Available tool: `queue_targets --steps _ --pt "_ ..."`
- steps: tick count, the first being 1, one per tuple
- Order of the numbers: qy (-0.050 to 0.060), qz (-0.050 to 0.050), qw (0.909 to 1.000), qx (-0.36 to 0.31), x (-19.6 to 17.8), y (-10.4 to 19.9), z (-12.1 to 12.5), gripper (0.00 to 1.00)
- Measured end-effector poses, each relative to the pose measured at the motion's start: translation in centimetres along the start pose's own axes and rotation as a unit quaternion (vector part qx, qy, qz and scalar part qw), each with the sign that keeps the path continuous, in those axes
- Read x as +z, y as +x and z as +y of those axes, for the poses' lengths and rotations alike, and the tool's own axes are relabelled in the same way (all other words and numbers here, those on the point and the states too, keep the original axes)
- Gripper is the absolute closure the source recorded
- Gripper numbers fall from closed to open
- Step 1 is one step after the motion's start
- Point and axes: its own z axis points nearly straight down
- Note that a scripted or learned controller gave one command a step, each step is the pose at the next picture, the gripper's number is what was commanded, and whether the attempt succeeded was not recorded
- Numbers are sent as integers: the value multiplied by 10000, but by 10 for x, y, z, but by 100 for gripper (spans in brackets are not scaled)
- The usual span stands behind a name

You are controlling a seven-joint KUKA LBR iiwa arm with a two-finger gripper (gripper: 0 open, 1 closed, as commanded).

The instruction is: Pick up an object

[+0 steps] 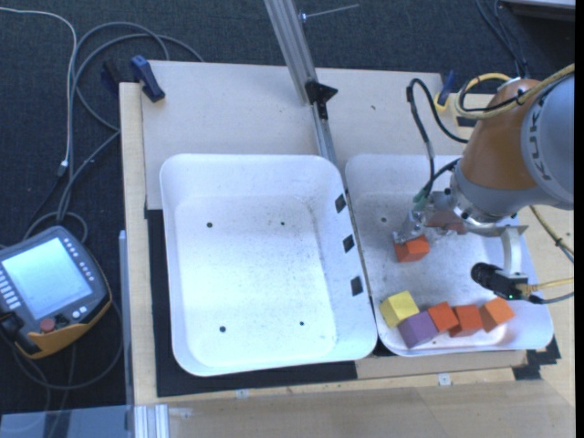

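- The gripper (408, 236) is low in the right bin (383, 176), at an orange block (412, 249) that sits just below its tip — touching or nearly so.
- Whether the jaws are open or closed on the block, I cannot tell; the wrist hides them.
- The block looks to rest on the bin floor, so the lift is probably not yet done.
- Other candidates lie near the front wall — a yellow block (398, 307), a purple block (418, 328) and three more orange blocks (469, 318) in a row.
- The left bin (182, 185) on the worktop (228, 108) plays no part so far.
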Motion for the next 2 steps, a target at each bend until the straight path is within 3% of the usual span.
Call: queue_targets --steps 1,2 --pt "-39 -3 10000 -29 -124 65 3 100" --pt "63 15 10000 -31 -74 127 -41 100"
